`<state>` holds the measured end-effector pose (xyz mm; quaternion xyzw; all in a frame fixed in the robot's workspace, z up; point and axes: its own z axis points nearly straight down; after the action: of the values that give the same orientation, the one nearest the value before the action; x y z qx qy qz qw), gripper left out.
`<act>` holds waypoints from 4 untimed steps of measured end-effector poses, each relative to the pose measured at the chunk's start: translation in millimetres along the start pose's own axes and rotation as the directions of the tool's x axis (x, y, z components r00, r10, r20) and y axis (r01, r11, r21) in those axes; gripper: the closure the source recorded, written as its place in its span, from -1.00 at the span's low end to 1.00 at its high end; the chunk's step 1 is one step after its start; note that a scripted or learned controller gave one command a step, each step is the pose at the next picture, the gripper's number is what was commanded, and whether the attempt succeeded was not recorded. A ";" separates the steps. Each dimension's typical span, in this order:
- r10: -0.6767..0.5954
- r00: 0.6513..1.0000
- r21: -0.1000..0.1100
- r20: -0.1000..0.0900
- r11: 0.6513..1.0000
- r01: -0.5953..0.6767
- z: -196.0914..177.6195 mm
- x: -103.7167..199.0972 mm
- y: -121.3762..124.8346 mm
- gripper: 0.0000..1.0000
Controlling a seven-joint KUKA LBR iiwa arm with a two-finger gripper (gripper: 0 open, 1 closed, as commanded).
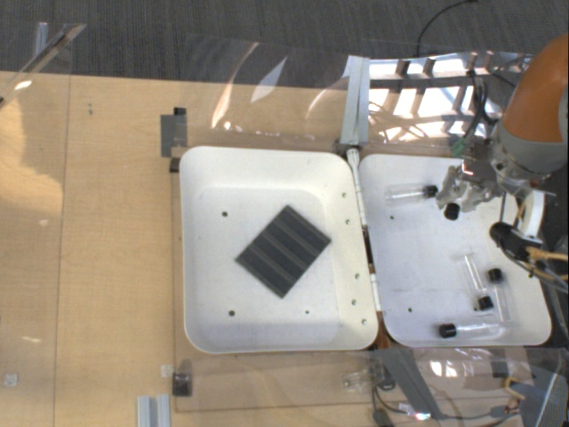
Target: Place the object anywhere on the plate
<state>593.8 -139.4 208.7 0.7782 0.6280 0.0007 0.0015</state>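
Observation:
The plate (283,250) is a dark grey ribbed square lying turned like a diamond in the middle of the left bin (204,185). The objects are clear plastic tubes with black caps in the right bin (400,310). One tube (411,191) lies at the bin's upper left, another (471,269) runs down the right side, and a third (467,329) lies along the bottom edge. My gripper (458,192) hangs over the upper right part of the right bin, just right of the upper tube's black cap. Nothing shows clearly in its grasp.
A raised rim (363,238) divides the two bins. The orange band of the arm (542,96) sits at the top right, with cables (533,252) hanging over the right bin's right edge. A metal frame (418,87) stands behind the right bin.

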 end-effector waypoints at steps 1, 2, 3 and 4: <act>0.061 0.998 0.004 -0.001 0.998 -0.061 8.3 96.8 27.6 1.00; -0.108 0.994 0.002 -0.002 0.994 0.108 25.5 172.1 37.1 1.00; -0.445 0.896 -0.002 -0.002 0.896 0.445 -17.0 238.6 26.5 1.00; -0.214 0.977 -0.003 -0.002 0.977 0.214 -150.1 313.3 10.7 1.00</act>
<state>669.9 164.7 358.6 0.7060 0.7082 0.0022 0.0021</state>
